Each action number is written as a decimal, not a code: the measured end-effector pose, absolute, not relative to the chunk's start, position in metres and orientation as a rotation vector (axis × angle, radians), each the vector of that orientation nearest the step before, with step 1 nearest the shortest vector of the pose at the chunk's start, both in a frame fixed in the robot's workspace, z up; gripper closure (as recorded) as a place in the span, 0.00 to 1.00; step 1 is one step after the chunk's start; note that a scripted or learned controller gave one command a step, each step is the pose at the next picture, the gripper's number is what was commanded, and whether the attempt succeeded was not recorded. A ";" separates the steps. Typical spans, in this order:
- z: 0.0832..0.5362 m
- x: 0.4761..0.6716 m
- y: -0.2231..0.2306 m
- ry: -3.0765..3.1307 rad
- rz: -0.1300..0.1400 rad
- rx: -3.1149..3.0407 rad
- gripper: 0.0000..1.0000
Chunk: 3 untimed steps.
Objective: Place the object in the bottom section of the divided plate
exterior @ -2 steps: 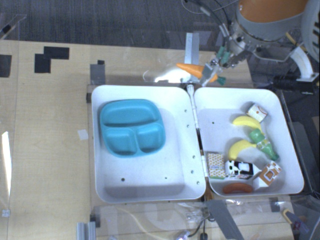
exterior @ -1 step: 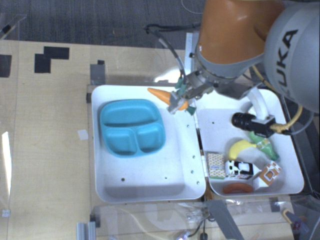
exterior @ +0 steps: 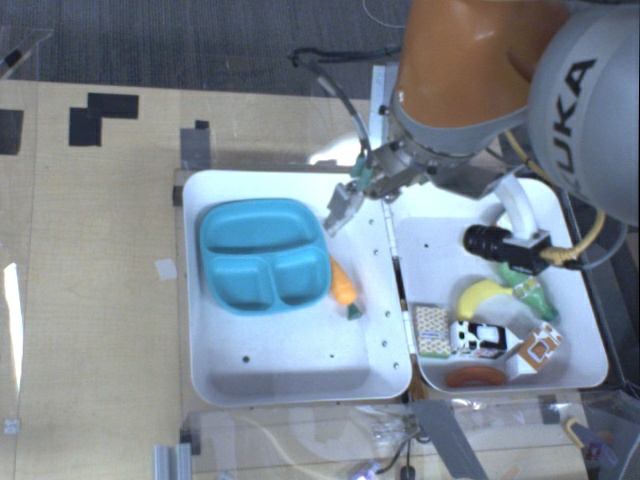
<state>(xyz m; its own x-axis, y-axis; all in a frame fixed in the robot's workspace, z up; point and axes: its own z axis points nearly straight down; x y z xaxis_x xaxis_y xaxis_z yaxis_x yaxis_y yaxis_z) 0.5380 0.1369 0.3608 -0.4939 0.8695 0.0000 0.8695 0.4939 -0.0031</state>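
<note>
Up close to the camera you've got the arm (exterior: 520, 58), big orange band and all, reaching in from the right. Its gripper (exterior: 345, 203) hangs over the left bin (exterior: 290, 368), right at the blue divided plate's (exterior: 262, 252) upper right corner. Fingers look parted a bit with nothing between them. Toy carrot (exterior: 344, 286) is lying on the bin floor touching the plate's right edge, not in any section. Right bin (exterior: 580, 358) has a banana (exterior: 487, 297) plus a pile of other stuff.
</note>
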 end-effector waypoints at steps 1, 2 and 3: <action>0.368 0.540 0.138 -2.716 0.008 -1.574 1.00; 0.148 0.498 0.115 -2.547 0.008 -1.833 1.00; 0.155 0.498 0.115 -2.546 0.013 -1.831 1.00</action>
<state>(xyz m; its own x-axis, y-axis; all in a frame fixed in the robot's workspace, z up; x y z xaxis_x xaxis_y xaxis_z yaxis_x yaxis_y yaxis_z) 0.4985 0.1149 0.1550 -0.3183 0.9480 0.0001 0.9479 0.3183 -0.0100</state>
